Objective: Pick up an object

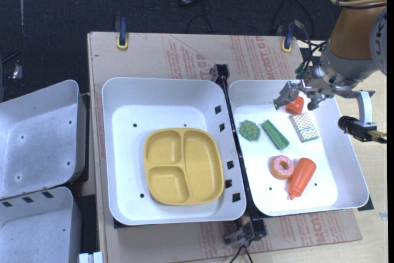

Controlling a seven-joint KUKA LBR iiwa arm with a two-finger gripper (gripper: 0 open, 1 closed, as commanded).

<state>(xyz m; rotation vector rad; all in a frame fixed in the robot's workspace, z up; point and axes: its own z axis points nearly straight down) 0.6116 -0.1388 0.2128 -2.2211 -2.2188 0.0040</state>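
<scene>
A: Dark speckled floor with loose cables, then a cardboard-topped bench (166,49) carrying two white bins. The left bin (117,132) holds a yellow divided tray (183,165); it looks like the drop-off side.

B: And the right bin (345,185)?

A: The pickables, spread apart, probably so the fingers can fit around each: green broccoli-like piece (249,130), green stick (275,133), patterned block (305,127), pink donut (282,167), orange carrot (301,177).

B: The gripper (301,98)?

A: At the bin's one o'clock corner, fingers spread wide. A small red-orange piece (295,105) sits between them, just toward six o'clock of the midpoint. Whether the pads touch it, I cannot tell; I'd judge nothing is gripped yet.
</scene>
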